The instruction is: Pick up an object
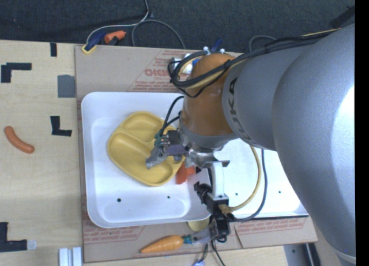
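Two white bins (95, 143) sit on cardboard (115, 68) over a wooden bench (34, 109).

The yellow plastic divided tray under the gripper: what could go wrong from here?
1. The gripper sits at the edge of the yellow plastic divided tray; so wide and shallow a thing may slip or tip when lifted.
2. A small red-orange piece lies beside the tray and might be knocked.
3. The tray may scrape the wall of the shallow white bin.
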### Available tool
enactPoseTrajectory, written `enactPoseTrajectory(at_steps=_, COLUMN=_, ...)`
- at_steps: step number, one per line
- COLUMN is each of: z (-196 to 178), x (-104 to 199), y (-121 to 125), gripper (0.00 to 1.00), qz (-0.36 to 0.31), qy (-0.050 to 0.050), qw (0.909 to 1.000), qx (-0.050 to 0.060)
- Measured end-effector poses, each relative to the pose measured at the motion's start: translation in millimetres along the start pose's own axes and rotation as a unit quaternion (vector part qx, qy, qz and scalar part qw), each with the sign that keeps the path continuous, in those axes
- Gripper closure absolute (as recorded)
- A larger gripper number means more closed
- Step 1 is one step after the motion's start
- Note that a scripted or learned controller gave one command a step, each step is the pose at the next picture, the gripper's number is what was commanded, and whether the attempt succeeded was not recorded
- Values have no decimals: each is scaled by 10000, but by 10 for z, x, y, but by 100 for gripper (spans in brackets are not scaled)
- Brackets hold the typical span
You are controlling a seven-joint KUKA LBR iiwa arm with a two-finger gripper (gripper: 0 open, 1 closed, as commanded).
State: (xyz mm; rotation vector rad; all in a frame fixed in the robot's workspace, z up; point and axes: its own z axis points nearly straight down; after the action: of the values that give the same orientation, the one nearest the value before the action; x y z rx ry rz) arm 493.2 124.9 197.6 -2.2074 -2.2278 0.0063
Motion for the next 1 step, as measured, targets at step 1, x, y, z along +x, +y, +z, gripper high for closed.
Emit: enactPoseTrajectory(at_steps=1, z=-308, x=-1552, y=326, gripper=0, qz=106, qy=-28, qw=9999, qx=-49)
